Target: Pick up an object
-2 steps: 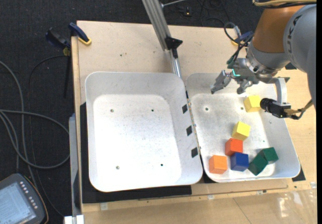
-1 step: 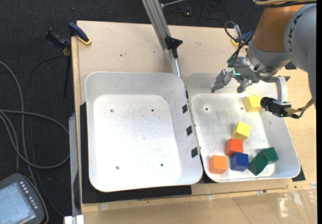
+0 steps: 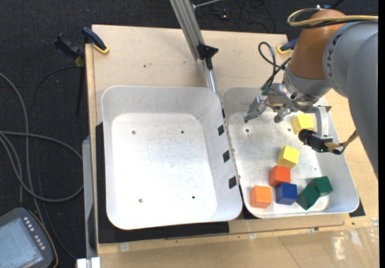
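Camera view, looking down at a slant on the worktop (image 3: 150, 50). Right of centre, grey arm (image 3: 355, 56) with orange band reaching in from the right edge; tool (image 3: 267, 110) hanging above the upper part of the right bin (image 3: 240, 140), fingers spread fairly wide, nothing between them.

Candidates for the pick all in the right bin: yellow block (image 3: 303, 122) just right of the tool, partly tucked under the wrist; second yellow block (image 3: 289, 156) lower, near the bin's middle; then a cluster toward the lower right — red-orange block (image 3: 280, 174), orange block (image 3: 260, 196), blue block (image 3: 287, 193), two green blocks (image 3: 315, 191) touching or nearly so.

Step in hand, judged from the pose: approach, no grasp begun. Next move probably calls for a shift right or down-frame onto one block, a descent with the fingers straddling it, then a close and lift. The lone yellow block in mid-bin looks the easiest; the lower cluster sits tight, with neighbours likely to catch a finger.

Around: left bin (image 3: 159, 152) speckled, beside the right one with black clips along the shared edge. Slanted metal pole (image 3: 183, 11) crossing from the top centre down to the bins' junction, close to the tool's left. Blue-and-yellow clamps (image 3: 93, 41) at the upper left corner of the worktop; cables and a pendant (image 3: 21, 239) on the dark floor at left.
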You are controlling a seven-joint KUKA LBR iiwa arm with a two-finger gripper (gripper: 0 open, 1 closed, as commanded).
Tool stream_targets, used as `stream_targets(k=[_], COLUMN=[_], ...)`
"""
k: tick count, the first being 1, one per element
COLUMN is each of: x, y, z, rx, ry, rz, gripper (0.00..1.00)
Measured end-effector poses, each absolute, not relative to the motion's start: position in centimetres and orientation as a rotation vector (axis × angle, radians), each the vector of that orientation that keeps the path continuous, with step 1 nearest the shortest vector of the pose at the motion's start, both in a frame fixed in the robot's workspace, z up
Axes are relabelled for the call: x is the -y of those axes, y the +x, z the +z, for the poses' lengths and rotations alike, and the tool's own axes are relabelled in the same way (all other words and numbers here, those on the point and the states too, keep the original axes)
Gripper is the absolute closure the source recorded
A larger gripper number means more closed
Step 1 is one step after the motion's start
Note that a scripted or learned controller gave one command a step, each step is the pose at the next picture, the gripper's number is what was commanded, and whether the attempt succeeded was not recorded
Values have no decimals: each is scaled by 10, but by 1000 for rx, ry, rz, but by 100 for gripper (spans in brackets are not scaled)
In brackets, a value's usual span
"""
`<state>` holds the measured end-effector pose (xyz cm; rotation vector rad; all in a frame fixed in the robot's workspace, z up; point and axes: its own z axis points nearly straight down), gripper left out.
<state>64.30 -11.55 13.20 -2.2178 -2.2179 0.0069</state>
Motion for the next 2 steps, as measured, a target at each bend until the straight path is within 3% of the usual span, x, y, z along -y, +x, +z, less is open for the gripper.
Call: stream_targets(k=[1,2], x=[115,115], y=[642,643], z=[93,106], rx=[2219,2222], ry=[-2219,-2223], rz=[5,0], gripper=[0,100])
